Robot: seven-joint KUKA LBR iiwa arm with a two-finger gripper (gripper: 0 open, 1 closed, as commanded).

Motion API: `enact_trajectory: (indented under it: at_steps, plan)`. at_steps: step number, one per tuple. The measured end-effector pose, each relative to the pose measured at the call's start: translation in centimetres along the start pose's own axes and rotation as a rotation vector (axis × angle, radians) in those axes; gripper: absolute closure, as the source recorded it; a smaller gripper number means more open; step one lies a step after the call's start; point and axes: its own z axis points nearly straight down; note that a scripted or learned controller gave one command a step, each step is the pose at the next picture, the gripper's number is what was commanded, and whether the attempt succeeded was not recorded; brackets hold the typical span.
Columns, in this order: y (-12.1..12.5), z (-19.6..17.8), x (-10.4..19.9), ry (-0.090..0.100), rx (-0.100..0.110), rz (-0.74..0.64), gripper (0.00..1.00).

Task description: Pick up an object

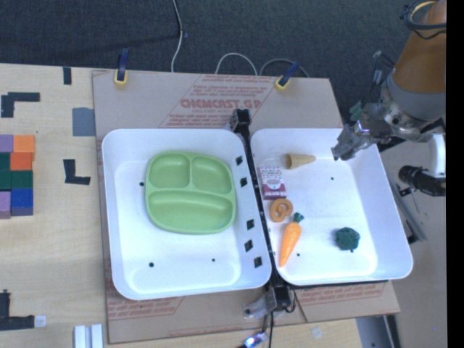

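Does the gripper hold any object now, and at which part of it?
Nothing is held. The gripper is over the right bin's far edge, apart from the ice cream cone.

Both bins [119, 194] white. Divided plate [191, 193] pale green. Carrot [289, 241] orange, green top. Broccoli [347, 238] dark green. Cone [298, 160] tan. Small carton [272, 182] white with dark red print. Doughnut [281, 209] orange-brown. Arm [424, 56] orange band above grey.

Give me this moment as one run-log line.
tool: over right bin's far right edge, nothing held | nearest: cone | also: carton, donut, carrot, broccoli | left bin: green tray
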Motion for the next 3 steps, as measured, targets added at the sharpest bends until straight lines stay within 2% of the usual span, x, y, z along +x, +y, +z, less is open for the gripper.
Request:
enact_trajectory:
  at_steps: [1,2,3]
  plan:
    - [2.1,1.0,5.4,0.001,0.002,-0.001,1.0]
    - [2.6,1.9,9.6,0.0,0.003,0.001,1.0]
    - [3.3,3.6,15.6,0.001,0.004,-0.001,1.0]
